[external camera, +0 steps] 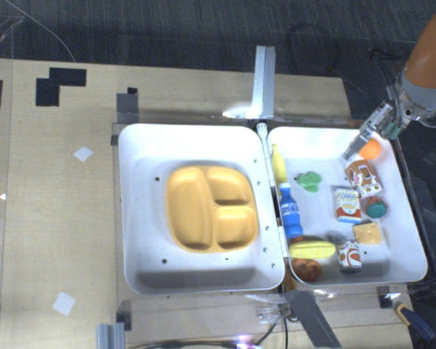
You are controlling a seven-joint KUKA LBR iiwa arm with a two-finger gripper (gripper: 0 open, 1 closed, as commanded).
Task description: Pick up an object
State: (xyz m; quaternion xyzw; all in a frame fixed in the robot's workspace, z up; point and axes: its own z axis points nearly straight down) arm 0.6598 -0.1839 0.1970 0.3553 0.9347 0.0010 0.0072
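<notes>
Two bins sit side by side on the worktop [51,217], the left bin [142,187] at frame centre and the right bin [410,253] to its right, their inner walls touching. A divided tray [207,208] lies in the middle of the left bin. In the right bin, a bottle [289,211] lies along the left wall, a banana [312,250] below it, a carton [346,203] near the middle and a cheese wedge [368,233] lower right of it. The claw [363,142] hangs over that bin's upper right corner, just beside a small ball [373,150].
</notes>
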